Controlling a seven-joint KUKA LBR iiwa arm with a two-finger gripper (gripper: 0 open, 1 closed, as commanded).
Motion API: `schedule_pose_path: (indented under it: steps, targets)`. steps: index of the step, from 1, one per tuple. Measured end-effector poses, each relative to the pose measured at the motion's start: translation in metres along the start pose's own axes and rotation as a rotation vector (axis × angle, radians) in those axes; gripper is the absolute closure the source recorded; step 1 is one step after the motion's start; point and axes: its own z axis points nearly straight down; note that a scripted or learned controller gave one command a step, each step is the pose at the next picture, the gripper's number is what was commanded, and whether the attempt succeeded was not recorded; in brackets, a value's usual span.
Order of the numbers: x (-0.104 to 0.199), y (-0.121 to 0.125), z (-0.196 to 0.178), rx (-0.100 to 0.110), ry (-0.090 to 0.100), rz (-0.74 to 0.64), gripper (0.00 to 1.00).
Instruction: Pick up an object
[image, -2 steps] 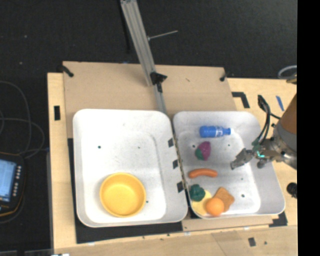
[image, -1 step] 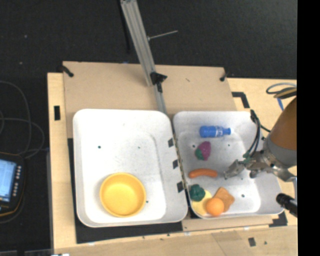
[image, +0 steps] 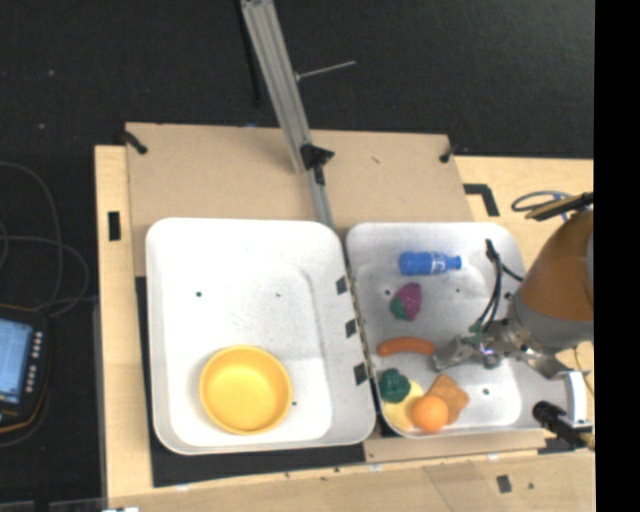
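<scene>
My gripper (image: 458, 353) hangs low over the right bin (image: 470, 240), near its middle right, and the grey arm with its orange band (image: 560, 280) comes in from the right. Just left of the gripper lies an orange sausage-shaped piece (image: 405, 346). Below the gripper sit a tan-orange piece (image: 450, 392) and an orange ball (image: 430, 414). A green object (image: 392, 384) rests on a yellow piece (image: 402, 410) at the bin's front left. A blue bottle (image: 428, 263) lies at the back, and a purple and green object (image: 406, 301) sits below it.
The left bin (image: 240, 270) holds a yellow bowl (image: 245, 388) at its front. A metal pole (image: 285, 90) slants up from between the bins. Black cables (image: 495, 275) run along the arm, and a tablet (image: 18, 362) sits at the far left off the bench.
</scene>
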Motion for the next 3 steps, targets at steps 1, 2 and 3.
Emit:
schedule_pose_path:
  steps: [1, 2, 3]
  targets:
    - [-0.001, 0.002, -0.014, -0.008, 0.000, 0.003, 1.00]
    - [-0.006, 0.014, -0.068, -0.010, -0.002, -0.004, 1.00]
    - [-0.006, 0.021, -0.131, -0.012, -0.003, -0.005, 1.00]
